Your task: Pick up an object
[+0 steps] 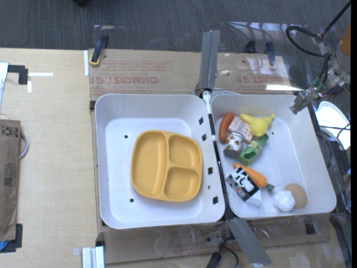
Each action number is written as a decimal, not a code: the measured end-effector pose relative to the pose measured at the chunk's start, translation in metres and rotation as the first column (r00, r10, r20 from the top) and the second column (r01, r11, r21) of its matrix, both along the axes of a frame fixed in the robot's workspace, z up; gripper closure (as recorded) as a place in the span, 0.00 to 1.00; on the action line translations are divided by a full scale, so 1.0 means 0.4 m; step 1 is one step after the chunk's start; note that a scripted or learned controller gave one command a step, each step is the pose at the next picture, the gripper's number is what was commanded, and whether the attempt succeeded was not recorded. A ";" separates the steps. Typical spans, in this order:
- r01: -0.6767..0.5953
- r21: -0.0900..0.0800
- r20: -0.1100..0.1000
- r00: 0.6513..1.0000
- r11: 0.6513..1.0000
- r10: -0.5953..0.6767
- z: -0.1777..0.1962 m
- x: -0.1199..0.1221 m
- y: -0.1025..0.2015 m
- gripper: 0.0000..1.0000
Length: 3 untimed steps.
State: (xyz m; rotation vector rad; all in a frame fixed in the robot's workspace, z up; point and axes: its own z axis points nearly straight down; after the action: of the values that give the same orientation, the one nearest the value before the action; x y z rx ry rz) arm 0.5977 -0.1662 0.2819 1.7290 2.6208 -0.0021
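Two shallow white bins sit side by side on the bench. The left bin (106, 166) holds a yellow divided plate (166, 165) with three compartments, lying flat near the bin's middle. The right bin (312, 161) holds the loose objects, and each position below is given relative to that bin.

Against its left wall, toward the far end, a red sausage-shaped item (225, 127) lies tilted. Just beside it sits a small printed carton (239, 128), touching a yellow banana-like toy (257, 123) at the bin's far middle. Just nearer than the carton are a small round grey-and-white piece (234, 143) and a green bottle-like item (254, 148), close together; contact between them cannot be confirmed. Toward the near left, an orange carrot (252, 176) lies diagonally across a black-and-white package (241, 186). In the near right corner, a white ball (284, 201) touches a tan egg-shaped object (297, 194).

The gripper (305, 98) hangs over the bin's far right corner, above the rim, well apart from every object in the bin. No object is seen between its fingers. Whether the claw is open or closed cannot be told from this view.
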 end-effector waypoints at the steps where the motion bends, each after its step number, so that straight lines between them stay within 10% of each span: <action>1: -0.530 0.000 0.001 0.848 0.848 0.530 0.019 0.090 -0.003 1.00; 3: -0.790 0.001 0.000 0.613 0.613 0.790 -0.142 0.058 0.080 1.00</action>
State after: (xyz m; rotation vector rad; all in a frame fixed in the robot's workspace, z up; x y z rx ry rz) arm 0.6208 -0.1341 0.2252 0.3995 3.1144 0.0006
